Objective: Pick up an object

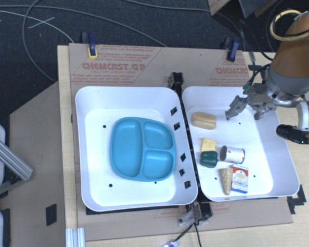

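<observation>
We see the gripper (247, 108) over the far part of the right bin (278, 161), fingers spread open with nothing between them. Objects sit apart from it, nearer and to the left: a tan bread-like piece (203, 120) closest, then a yellow block (208, 144), a dark green piece (208, 159) touching a small can on its side (232, 154), and at the near end a tan wedge (226, 180) beside a small red-and-blue box (240, 179). The left bin (92, 138) holds a blue divided plate (142, 148) (three compartments). Both bins sit on the desk (118, 60).
</observation>
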Controlling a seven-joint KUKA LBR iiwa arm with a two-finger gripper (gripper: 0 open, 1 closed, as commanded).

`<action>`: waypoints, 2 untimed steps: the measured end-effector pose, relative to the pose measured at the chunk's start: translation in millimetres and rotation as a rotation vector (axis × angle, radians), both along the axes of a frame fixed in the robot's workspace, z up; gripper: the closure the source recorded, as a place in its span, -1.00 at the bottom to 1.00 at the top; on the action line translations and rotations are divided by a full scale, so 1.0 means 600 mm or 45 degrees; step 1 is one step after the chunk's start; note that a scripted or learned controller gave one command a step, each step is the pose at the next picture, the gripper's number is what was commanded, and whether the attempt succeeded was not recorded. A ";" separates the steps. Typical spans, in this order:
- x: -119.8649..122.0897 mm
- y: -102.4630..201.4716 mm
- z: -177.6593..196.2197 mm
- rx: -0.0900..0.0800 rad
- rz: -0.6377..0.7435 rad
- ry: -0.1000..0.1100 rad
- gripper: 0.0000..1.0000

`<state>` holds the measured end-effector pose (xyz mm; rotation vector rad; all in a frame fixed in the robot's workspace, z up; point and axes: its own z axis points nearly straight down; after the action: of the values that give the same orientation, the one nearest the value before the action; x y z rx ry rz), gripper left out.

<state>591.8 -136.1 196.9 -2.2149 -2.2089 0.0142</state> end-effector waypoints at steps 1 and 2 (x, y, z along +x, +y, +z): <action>0.004 0.001 0.015 -0.002 0.004 -0.018 -1.00; 0.015 0.013 -0.075 -0.002 0.005 -0.017 -1.00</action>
<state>601.1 -128.4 151.6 -2.2184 -2.2210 0.0010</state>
